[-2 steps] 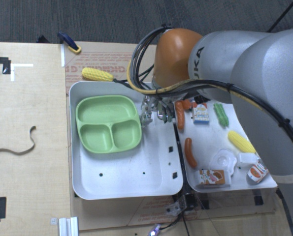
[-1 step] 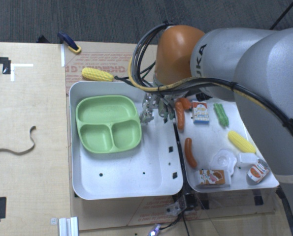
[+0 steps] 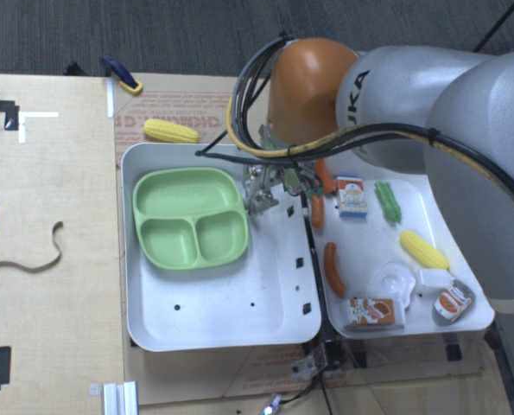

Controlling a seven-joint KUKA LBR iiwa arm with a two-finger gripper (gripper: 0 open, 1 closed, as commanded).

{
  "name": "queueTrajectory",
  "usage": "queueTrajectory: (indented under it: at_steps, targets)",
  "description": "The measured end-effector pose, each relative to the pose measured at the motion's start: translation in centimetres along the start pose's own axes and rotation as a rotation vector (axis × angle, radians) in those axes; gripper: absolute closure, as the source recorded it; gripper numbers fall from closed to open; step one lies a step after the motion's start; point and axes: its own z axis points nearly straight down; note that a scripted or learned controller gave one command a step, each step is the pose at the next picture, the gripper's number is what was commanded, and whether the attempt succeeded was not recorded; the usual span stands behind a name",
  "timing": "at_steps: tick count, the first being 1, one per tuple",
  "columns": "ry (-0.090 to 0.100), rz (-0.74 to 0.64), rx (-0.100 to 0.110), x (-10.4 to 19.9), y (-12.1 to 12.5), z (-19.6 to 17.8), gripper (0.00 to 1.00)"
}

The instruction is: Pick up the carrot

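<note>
**Hovering at the divider, carrot just across the wall**

Down low with the gripper (image 3: pixel 261 188) over the top right corner of the left bin (image 3: pixel 231 305), close beside the green divided plate (image 3: pixel 190 219). Open or shut? Cannot tell: too much cable and bracket in the way. Nothing seen held.

Over to the carrot (image 3: pixel 316 213): judged to be the orange piece in the right bin (image 3: pixel 369 242), lying tight along the shared wall, just across from the gripper. Upper end tucked under the black cables.

Plenty to go wrong here. Pressed so close to the wall, hardly any space to get down on the wall side, so likely to clip the rim or nudge the carrot away rather than close around it. Just below, a reddish sausage (image 3: pixel 331 266) of much the same shape and colour, easy to grab by mistake. Cables draped across the spot, apt to snag or drag things.

Room to move: bare white floor right of the carrot, up to the small carton (image 3: pixel 352 197) and the green vegetable (image 3: pixel 388 201). Best approached from that side, probably. Farther right, corn cob (image 3: pixel 423 249) and clear cup (image 3: pixel 393 279), well apart. Open floor in the left bin below the plate for backing off.
</note>
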Motion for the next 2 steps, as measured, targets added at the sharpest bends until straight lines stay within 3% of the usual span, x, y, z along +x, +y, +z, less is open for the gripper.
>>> queueTrajectory:
  at_steps: [1,2]
  targets:
    - [0.015,0.084,-0.010,7.13,2.90,0.65,1.00]
    - [0.029,0.089,-0.003,7.57,2.34,0.85,0.00]
